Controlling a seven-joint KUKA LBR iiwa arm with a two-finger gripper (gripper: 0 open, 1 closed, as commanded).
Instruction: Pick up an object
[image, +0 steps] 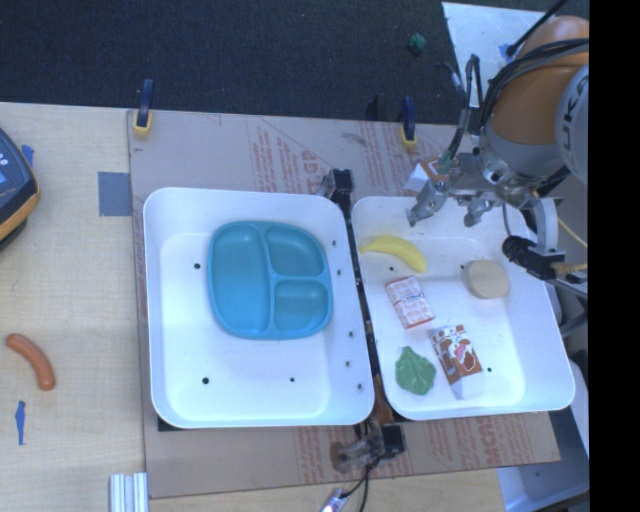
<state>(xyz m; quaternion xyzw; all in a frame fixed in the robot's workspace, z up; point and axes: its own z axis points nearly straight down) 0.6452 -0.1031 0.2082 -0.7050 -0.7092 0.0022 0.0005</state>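
1. Gripper (450, 205) hangs over the far edge of the right bin (540, 395), above its contents. Its two fingers stand apart with nothing between them.
2. Task thing not yet chosen, as I judge it. Candidates all lie in the right bin: banana (394, 252) closest to the gripper, just below it; round beige piece (487, 279) toward the arm's side; small red-and-white packet (410, 301) mid-bin; brown sachet (456, 355) and green leafy piece (415, 371) at the near end.
3. Doing the step well, my judgement: go for the banana or the round beige piece. Both have height for the fingers to close around. The flat packets look hard to get under.
4. For the banana, turn the jaws across its short width, centre over the middle, and descend straight. It lies near the bin's left wall, so keep the outer finger off that wall.
5. Left bin (170, 300) holds a blue divided plate (269, 279), three compartments, nothing in them.
6. Outside the bins: an orange sausage-shaped item (31, 361) on the bench (70, 290), well apart from the arm.
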